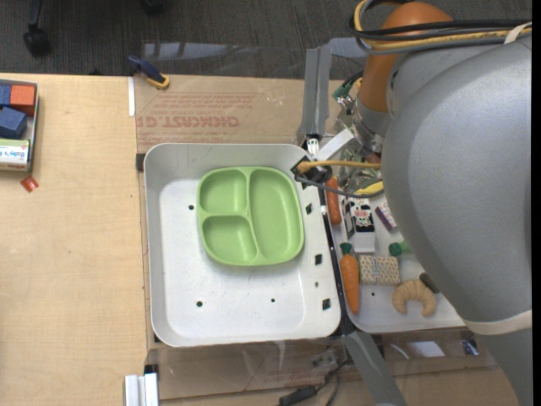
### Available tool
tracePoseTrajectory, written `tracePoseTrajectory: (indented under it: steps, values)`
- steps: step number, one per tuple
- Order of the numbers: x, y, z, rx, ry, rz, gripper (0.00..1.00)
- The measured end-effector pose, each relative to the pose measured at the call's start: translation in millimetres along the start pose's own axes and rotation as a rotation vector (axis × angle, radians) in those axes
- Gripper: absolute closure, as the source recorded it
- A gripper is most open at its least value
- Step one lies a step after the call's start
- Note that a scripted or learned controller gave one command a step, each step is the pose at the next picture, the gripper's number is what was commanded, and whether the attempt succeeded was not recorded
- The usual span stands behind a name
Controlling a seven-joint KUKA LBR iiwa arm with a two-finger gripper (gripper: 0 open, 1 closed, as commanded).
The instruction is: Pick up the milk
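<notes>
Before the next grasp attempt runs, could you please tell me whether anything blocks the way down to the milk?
The small white milk carton with black print lies in the right white bin, crowded by an orange carrot and a tan cracker. The grey arm overhangs much of that bin.

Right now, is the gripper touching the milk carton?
Cannot tell. In the camera view the arm covers much of the right bin and hides the gripper; the milk carton lies beside the upper carrot, with any contact out of sight.
</notes>
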State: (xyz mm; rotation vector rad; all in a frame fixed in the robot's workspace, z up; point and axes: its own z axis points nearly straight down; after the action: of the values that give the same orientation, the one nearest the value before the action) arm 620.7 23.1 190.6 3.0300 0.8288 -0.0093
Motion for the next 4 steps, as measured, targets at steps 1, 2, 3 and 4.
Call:
tracePoseTrajectory:
  steps: [1,2,3,4]
  values:
    - [16,-44,-1,-0.001,0.003,0.227,1.00]
    - [7,6,-53,-0.001,0.001,0.054,1.00]
    - [61,-46,0,-0.001,0.003,0.153,1.00]
    - [62,-54,-49,-0.002,0.002,-0.137,1.00]
